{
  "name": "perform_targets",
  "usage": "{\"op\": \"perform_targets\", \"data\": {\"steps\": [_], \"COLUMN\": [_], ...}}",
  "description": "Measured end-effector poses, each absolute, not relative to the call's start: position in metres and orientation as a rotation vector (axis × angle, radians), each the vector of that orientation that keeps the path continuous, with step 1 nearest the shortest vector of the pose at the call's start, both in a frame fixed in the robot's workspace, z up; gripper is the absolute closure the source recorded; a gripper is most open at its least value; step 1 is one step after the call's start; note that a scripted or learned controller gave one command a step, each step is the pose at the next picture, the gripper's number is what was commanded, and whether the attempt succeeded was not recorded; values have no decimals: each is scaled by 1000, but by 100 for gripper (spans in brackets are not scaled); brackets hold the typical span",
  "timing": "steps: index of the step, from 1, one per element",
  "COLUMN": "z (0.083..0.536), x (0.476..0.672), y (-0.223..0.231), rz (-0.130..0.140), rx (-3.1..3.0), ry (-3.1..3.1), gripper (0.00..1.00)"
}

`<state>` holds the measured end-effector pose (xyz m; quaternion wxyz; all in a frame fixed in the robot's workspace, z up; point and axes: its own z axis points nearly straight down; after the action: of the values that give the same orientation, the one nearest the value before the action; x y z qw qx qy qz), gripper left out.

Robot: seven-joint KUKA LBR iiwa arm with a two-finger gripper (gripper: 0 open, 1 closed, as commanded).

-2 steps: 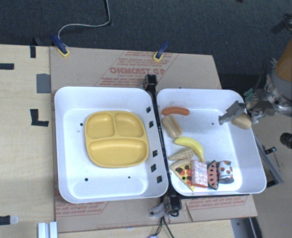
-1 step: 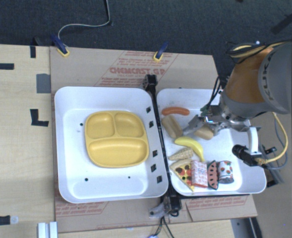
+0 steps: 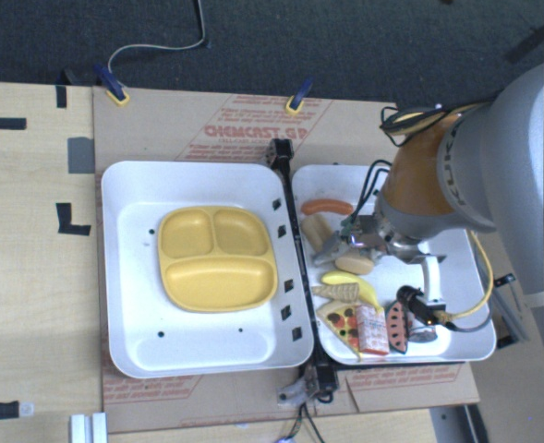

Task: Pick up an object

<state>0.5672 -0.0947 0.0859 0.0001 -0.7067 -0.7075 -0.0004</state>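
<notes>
gripper point(image 3: 353, 245): down in right bin point(image 3: 465, 340) among toy food; we couldn't tell its state
progress: we saw nothing lifted
left: grasp, raise

Dark carpet floor point(image 3: 299, 17), light wooden bench point(image 3: 31, 247) under brown cardboard sheet point(image 3: 198, 127), white cable point(image 3: 161, 49).

I have one fixed camera, mounted above the counter point(image 3: 31, 247) and tilted slightly, looking down from a moderate height. It takes in the left bin point(image 3: 124, 275) and right bin point(image 3: 465, 340) whole, with dark floor point(image 3: 299, 26) at the far edge. The arm point(image 3: 493, 164) enters from the right.
</notes>
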Motion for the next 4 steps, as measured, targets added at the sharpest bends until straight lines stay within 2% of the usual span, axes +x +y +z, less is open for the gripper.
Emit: {"op": "perform_targets", "data": {"steps": [2,3,4], "z": [86,95,224], "x": [602,602,591], "y": [-102,-102,-52], "rz": [0,1,-1], "rx": [-2222,-2220,-2220], "ry": [-2223,-2222,-2225], "gripper": [0,100,100]}}
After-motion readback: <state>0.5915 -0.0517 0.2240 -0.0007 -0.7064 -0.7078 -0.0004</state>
